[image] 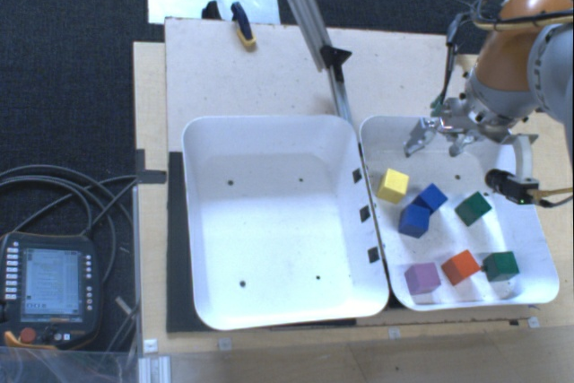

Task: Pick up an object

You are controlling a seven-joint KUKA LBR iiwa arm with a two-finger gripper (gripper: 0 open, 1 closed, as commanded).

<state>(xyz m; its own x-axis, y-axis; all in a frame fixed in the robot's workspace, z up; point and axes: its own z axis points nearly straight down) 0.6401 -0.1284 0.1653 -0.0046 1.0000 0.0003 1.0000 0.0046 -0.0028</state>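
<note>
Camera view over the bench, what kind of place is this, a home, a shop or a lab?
Most likely a robotics lab or test cell. A grey arm with an orange band reaches over two white bins, the right bin holds coloured blocks such as the yellow block, and a teach pendant with cables lies at the left.

bright, even light; slightly soft

Two white bins (269, 139) sit side by side; seven blocks: one yellow (393, 185), two blue (422, 210), two green (473, 208), one orange (461, 266), one purple (421, 277).
</note>
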